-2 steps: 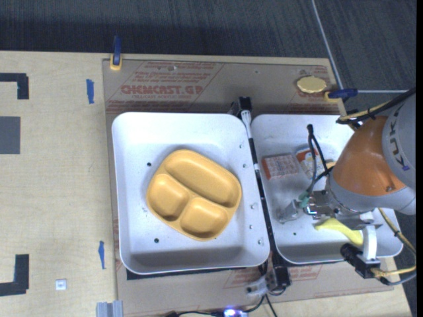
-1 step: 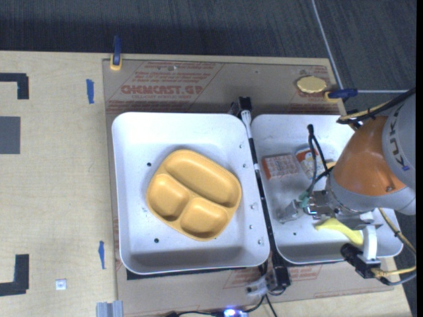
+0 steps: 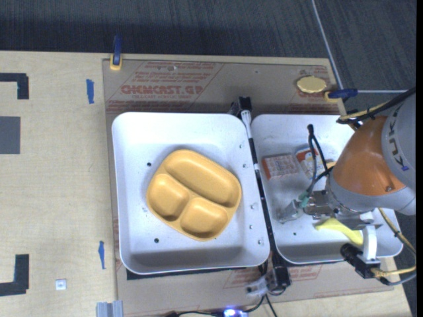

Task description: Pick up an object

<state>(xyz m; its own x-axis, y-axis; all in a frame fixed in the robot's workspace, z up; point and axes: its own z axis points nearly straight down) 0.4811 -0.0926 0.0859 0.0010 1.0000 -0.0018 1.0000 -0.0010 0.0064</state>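
While the arm hangs low over the right bin, a miss can be expected: the claw is set amid clutter, w/ a clear plastic scrap at its tip and a yellow banana-like item just beside it, partly under the wrist. Thin, slack plastic could be pinched w/o being lifted, or pushed flat vs. the bin floor. Dark cables trailing off the wrist could be snagged on the bin wall. Claw state can't be told from this angle; nothing is seen held. An orange-and-white packet lies near, toward the far side of the same bin, apart from the claw. A yellow three-part tray is seen in the left bin, well apart from the arm. Both bins are carried on the worktop.
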